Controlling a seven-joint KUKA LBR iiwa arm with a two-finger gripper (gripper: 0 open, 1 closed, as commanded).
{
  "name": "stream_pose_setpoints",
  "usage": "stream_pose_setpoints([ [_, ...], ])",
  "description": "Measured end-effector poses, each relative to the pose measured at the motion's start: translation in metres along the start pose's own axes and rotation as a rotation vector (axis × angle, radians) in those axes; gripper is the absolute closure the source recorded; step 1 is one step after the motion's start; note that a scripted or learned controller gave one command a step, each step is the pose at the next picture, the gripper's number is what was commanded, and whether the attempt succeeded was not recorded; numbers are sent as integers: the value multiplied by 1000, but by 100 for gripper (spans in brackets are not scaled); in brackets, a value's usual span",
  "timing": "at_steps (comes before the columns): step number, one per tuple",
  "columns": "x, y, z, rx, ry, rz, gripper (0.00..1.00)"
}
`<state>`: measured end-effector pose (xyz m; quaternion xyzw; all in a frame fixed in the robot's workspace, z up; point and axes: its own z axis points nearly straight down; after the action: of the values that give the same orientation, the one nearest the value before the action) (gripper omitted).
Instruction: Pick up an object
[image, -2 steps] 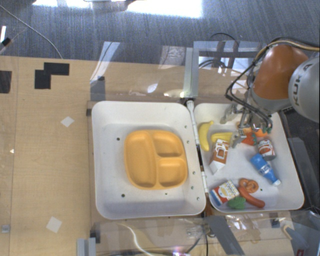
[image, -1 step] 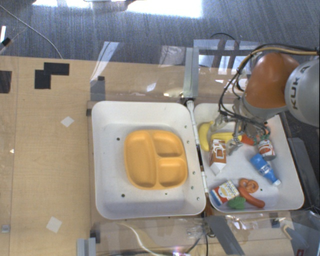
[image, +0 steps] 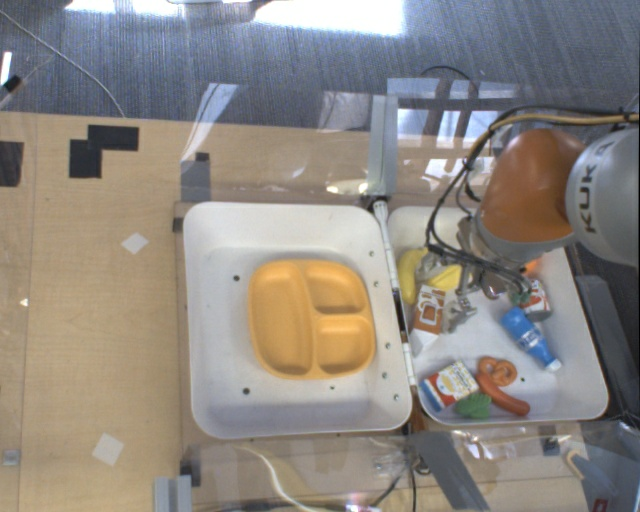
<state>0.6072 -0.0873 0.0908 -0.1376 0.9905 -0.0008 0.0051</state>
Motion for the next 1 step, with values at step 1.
stream_pose_setpoints([
  [1, -53, -28, 2, -9, 31, -110, 0],
])
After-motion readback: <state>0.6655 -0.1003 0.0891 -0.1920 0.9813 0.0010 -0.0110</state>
